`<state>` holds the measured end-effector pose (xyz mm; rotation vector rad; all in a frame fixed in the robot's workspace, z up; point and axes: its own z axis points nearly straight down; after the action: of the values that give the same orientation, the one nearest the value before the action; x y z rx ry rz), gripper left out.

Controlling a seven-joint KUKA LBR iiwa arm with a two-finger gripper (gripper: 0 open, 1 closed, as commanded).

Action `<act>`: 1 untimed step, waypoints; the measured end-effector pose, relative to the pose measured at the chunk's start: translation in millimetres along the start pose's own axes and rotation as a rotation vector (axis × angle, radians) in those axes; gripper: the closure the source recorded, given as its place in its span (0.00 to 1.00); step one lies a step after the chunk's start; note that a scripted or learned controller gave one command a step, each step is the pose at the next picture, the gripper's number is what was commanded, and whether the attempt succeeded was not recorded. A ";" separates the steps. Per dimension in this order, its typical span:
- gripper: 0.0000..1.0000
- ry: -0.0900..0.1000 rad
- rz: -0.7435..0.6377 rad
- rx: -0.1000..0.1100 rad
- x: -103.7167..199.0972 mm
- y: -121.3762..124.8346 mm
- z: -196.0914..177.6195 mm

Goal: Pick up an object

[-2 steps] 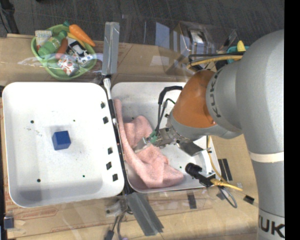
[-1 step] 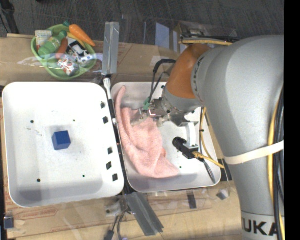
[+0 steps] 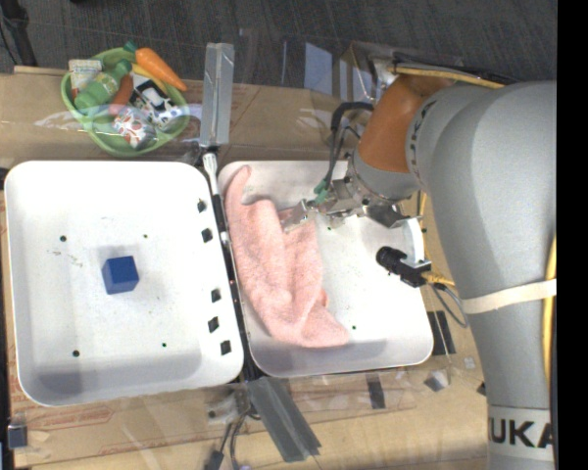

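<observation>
The gripper (image 3: 299,213) sits at the pink towel's (image 3: 279,267) far right edge in the right bin (image 3: 392,331) (finger state unclear); a blue cube (image 3: 121,273) lies in the left bin (image 3: 39,351).

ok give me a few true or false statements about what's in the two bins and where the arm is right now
1. A blue cube lies in the left bin. True.
2. The pink towel lies in the left bin. False: it lies in the right bin, along its left side.
3. The end effector is over the right bin, at the towel's upper edge. True.
4. The green bowl sits inside the right bin. False: it stands on the bench beyond the left bin's far corner.
5. The blue cube rests on the towel. False: they lie in separate bins.
</observation>
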<state>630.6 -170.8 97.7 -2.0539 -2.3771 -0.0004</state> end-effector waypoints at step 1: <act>0.00 0.002 -0.129 0.004 47.8 -14.7 6.6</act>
<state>609.2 -125.6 91.1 -1.8942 -2.5011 0.0025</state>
